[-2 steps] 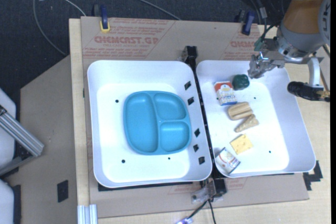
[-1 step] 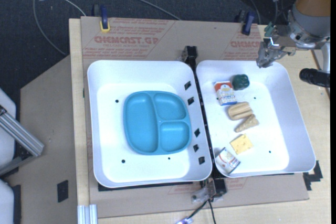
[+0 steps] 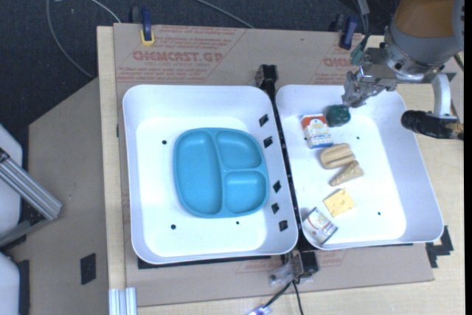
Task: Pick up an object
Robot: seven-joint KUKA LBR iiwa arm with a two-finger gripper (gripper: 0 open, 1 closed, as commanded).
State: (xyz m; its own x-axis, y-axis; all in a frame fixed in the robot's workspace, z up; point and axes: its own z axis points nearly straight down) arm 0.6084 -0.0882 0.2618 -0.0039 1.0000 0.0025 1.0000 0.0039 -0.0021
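My gripper [image 3: 356, 94] hangs over the far end of the right bin [image 3: 394, 181]. A small dark green round object [image 3: 338, 114] sits just below and left of it, very close to the gripper tip; I cannot make out whether they touch. Beside it lies a small white carton [image 3: 316, 130] with red and blue print. Further toward the near edge lie a tan bread-like piece [image 3: 337, 155], a tan wedge [image 3: 346, 173], a yellow cheese block [image 3: 339, 201] and a small white packet [image 3: 320, 225].
The left bin [image 3: 140, 158] holds a blue divided plate [image 3: 220, 172]. A black divider with clips [image 3: 276, 158] runs between the two bins. Clamps hold the board at the far edge.
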